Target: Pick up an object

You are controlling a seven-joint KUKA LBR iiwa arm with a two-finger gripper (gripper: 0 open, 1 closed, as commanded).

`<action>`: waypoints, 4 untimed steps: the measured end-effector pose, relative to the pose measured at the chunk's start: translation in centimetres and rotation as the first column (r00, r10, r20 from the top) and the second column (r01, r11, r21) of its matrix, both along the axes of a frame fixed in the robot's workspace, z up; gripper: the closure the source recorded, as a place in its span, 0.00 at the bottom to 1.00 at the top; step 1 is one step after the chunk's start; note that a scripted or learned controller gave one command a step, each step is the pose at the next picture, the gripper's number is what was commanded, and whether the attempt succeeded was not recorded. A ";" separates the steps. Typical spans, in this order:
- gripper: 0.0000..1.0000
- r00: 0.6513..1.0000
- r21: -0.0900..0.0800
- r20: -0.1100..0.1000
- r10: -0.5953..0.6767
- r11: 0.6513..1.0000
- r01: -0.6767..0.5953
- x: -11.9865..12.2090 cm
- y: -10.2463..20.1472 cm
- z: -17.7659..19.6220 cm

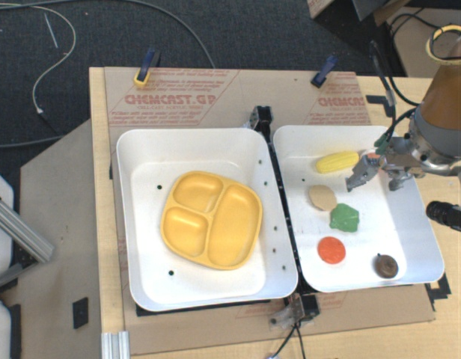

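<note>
In the right bin (410, 223) lie a yellow corn cob (337, 161), a tan rounded piece (322, 197), a green lump (344, 218), a red ball (331, 250) and a small brown ring (386, 265). My gripper (377, 176) hangs over the upper middle of this bin, just right of the corn cob. Its two grey fingers (359, 174) stand apart, so it is open, and nothing sits between them. The arm comes in from the right with its orange band above the wrist.
The left bin (141, 163) holds a yellow divided plate (212, 219). A black clamp (261, 117) sits at the top where the two bins meet. Blue clips (146, 66) pin the cardboard sheet under the bins.
</note>
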State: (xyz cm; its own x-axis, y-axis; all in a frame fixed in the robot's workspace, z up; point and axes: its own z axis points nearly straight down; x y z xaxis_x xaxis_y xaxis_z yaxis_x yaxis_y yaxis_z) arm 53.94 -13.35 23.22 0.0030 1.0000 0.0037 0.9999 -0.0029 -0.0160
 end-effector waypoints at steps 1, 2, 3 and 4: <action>0.00 1.000 -0.002 0.014 0.003 1.000 -0.003 0.3 0.0 0.7; 0.00 1.000 -0.001 0.010 0.003 1.000 -0.003 1.0 -0.1 -5.2; 0.00 1.000 -0.001 0.011 0.003 1.000 -0.003 1.1 0.4 -9.4; 0.00 1.000 -0.001 0.010 0.003 1.000 -0.003 1.0 0.5 -14.7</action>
State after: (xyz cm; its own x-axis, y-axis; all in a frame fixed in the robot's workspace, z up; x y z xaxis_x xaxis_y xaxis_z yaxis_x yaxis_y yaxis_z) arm 54.94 -12.87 8.54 0.0002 1.0000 0.0027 1.0000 -0.0002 -0.0056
